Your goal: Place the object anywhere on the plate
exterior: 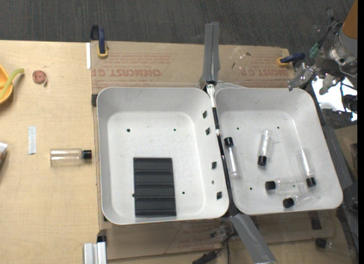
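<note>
A wooden desk (45,211) carries two shallow white bins side by side, and the robot's arm (350,35) waits at the upper right, above the far corner of the right bin (321,143) and clear of everything in it. The left bin (114,143) holds the dark ribbed plate (153,187), lying flat near its front wall; the right bin holds several clear vials with black caps, among them one upright in the middle (263,148), one along the left wall (231,156), one to the right (305,168) and a loose cluster near the front (287,192). The step in hand appears to be the pick: the middle vial stands apart from the others and looks the easiest target, best taken across its narrow body, since a clear round tube may roll or slip. The end effector (310,75) is too small and cluttered to tell how it is set, and nothing can be seen in it.
</note>
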Controlling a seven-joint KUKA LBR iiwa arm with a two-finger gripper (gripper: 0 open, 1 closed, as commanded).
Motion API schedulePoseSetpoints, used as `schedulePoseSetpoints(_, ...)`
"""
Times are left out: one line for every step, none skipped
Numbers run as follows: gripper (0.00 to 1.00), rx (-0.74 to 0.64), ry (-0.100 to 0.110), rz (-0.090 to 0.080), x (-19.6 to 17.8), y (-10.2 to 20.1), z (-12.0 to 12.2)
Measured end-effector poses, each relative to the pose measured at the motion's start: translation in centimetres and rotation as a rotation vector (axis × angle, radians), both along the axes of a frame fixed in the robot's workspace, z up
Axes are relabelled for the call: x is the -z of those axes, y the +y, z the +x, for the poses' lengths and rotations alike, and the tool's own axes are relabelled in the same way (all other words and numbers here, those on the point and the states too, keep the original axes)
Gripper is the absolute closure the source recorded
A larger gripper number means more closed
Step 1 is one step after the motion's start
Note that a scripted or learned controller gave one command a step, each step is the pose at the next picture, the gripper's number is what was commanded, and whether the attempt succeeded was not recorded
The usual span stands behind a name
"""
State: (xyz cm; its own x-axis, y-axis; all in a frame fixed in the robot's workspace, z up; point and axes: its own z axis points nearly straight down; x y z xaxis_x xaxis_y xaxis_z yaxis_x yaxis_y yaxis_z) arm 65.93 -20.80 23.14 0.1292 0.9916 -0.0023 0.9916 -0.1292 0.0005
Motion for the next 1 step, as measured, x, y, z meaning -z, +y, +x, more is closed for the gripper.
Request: schedulePoseSetpoints(0.0,-0.099,0.002,0.0,-13.27,-0.83,-3.5)
